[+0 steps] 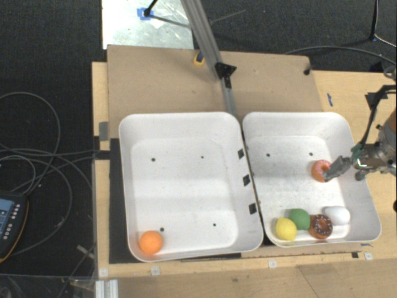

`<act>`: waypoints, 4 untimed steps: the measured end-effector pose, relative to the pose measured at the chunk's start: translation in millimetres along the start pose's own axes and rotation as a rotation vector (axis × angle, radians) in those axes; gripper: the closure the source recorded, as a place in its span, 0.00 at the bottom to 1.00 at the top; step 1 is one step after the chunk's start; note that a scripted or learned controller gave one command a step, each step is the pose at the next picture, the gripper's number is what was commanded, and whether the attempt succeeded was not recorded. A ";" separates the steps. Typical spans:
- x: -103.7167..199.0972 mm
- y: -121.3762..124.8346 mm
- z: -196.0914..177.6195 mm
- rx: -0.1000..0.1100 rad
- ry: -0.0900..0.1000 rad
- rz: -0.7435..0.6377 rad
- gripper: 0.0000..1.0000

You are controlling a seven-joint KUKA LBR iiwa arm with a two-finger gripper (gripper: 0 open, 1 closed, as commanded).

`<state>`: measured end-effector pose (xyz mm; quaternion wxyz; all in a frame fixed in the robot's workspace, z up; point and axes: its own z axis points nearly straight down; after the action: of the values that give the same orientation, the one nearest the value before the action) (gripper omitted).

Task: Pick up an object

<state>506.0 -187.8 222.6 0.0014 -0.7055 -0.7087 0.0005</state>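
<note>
A pink frosted donut (pixel 319 170) lies at the right side of the right bin (pixel 291 135). My gripper (pixel 346 172) hovers just right of it, open, with one finger tip touching or just over the donut's right edge and the other finger further right near the bin wall. Nothing sits between the fingers. Along the right bin's front edge lie a yellow ball (pixel 285 229), a green ball (pixel 299 218), a chocolate sprinkled donut (pixel 321 226) and a white egg (pixel 337 215). An orange ball (pixel 151 242) rests in the front left corner of the left bin (pixel 180 129).
A grey metal pole (pixel 208 36) slants down from the top to the seam between the bins. Black clips (pixel 246 180) line the shared wall. Cables and a pendant lie on the floor at the left.
</note>
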 end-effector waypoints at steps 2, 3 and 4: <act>4.7 -7.7 47.4 0.000 0.000 0.004 0.00; 4.1 -8.0 110.2 0.002 0.001 0.004 0.00; 4.4 -7.7 133.3 -0.001 0.000 0.004 0.00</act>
<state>497.9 -183.3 89.4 0.0008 -0.7069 -0.7073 0.0001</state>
